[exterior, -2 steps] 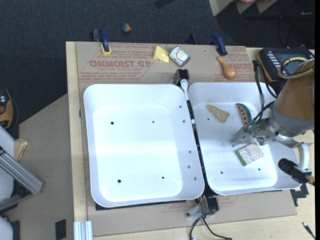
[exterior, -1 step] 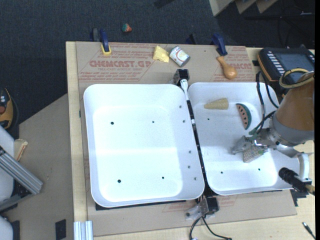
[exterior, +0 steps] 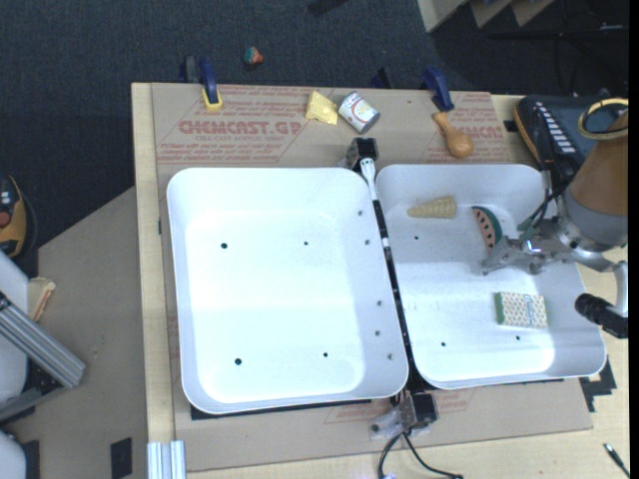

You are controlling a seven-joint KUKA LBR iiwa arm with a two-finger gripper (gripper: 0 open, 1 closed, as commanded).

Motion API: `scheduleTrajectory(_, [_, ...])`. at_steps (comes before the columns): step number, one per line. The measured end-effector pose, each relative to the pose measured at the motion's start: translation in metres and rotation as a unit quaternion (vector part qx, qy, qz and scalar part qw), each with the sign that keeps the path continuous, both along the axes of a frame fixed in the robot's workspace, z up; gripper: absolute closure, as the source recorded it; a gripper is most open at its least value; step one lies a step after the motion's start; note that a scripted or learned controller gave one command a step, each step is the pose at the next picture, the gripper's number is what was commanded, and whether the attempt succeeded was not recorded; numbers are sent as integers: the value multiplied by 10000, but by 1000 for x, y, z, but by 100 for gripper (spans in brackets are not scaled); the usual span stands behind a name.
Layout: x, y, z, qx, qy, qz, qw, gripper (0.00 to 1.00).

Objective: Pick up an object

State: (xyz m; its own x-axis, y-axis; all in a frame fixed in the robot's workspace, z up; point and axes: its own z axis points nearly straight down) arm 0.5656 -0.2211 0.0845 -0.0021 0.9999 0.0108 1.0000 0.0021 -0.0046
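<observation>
Fingers of the gripper (exterior: pixel 502 257) seem spread, two grey prongs splayed low over the floor of the right bin (exterior: pixel 449 352), with nothing between them; at this slant I would not swear to how wide they stand. Three things lie in that bin, in the right half of the frame: a tan cone (exterior: pixel 433 208) toward the top, a watermelon slice (exterior: pixel 487 227) just above and left of the fingertips, and a patterned sponge (exterior: pixel 521 309) below them, nearer the lower right.

Judging from this, the step in hand is the approach to a grasp, and the slice is the nearest candidate. To do it well the arm (exterior: pixel 604 193) should centre the prongs over the slice so one passes each side of its narrow width, come down until they nearly meet the bin floor, then close and lift straight up. A closing off-centre would likely just nudge the slice along the smooth plastic.

Both bins are shallow, white and glossy, the left bin (exterior: pixel 200 297) taking the middle of the frame. They sit on a brown board (exterior: pixel 250 126) printed with red lettering, held by blue clamps along the top edge. A yellow piece (exterior: pixel 321 109), a small box (exterior: pixel 358 112) and an orange tool (exterior: pixel 454 138) rest on the board above the bins. Dark carpet (exterior: pixel 120 18) fills the upper left.
</observation>
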Motion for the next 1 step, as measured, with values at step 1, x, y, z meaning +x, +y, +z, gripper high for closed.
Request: scheduleTrajectory(1, [64, 19, 1, -67, -58, 11, 10000, 0])
